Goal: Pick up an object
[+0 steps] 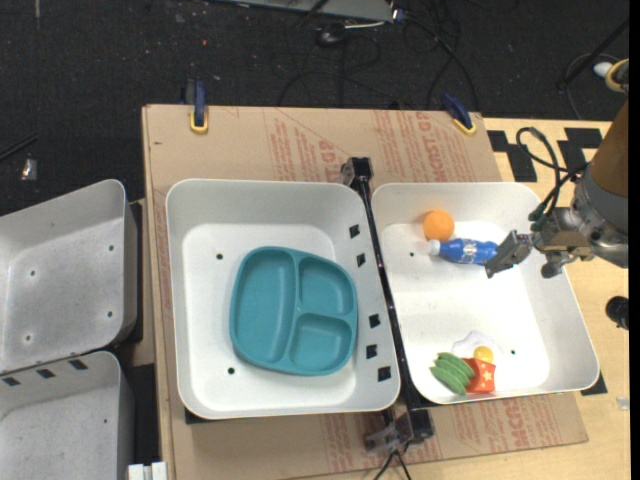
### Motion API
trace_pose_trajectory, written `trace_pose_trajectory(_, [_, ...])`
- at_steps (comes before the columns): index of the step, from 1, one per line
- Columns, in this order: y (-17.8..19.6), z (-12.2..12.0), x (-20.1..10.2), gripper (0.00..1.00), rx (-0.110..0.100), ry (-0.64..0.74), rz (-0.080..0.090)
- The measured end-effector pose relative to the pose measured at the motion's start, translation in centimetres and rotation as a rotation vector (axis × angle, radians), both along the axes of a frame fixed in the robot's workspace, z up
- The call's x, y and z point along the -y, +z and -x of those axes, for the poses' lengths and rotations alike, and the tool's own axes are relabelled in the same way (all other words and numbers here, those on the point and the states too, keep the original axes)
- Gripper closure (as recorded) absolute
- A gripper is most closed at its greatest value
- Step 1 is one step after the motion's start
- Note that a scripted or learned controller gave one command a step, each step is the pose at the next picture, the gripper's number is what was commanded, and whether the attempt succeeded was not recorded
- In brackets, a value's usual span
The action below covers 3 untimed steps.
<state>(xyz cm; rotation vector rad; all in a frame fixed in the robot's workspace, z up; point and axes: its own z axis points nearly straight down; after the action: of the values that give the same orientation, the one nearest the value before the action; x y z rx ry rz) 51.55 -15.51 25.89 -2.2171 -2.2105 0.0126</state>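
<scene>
Overhead: end effector [523, 255] in right bin [560, 368], fingers spread and gripping nothing, just beside blue bottle [466, 252] — orange ball [438, 225] touching it. Likely risk — bottle rolling aside on contact, or ball nudged.

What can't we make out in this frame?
- Gripper: small and dark in the camera view; finger state unclear, and whether it touches the bottle.
- Arm: cut off by the right edge.
- Toy pile in the right bin: too small to identify each piece; the green one overlaps the others.
</scene>
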Motion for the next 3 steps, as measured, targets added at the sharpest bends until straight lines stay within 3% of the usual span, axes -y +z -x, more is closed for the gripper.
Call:
trace_pose_trajectory(1, [0.7, -0.2, -0.1, 0.0, 0.012, 0.004, 0.002])
trace_pose_trajectory(3, [-10.4, 0.5, -0.4, 0.0, 0.008, 0.001, 0.0])
